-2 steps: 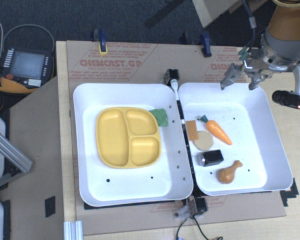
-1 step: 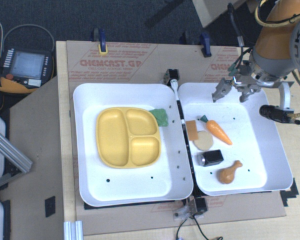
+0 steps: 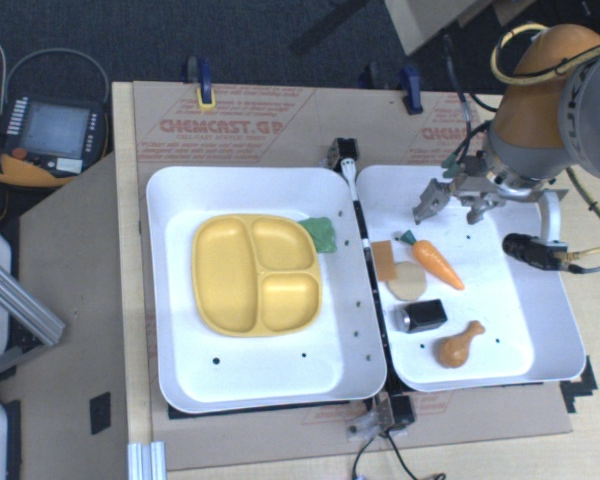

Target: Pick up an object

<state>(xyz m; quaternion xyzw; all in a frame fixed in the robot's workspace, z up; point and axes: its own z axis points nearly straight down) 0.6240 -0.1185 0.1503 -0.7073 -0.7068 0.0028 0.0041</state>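
Cardboard-topped bench under two white bins.

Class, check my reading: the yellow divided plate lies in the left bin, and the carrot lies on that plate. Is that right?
Not quite. The yellow divided plate does lie in the left bin, but the carrot lies in the right bin, on its floor, as the camera view shows.

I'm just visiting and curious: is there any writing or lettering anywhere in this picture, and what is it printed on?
"CHEMCAST GP": red print on the brown paper-faced board under the two shallow white bins, above the left bin.
The same red print repeats along the board's right and bottom edges, too cut off or faint to read.
Grey handheld screen unit at left: display too small to read.
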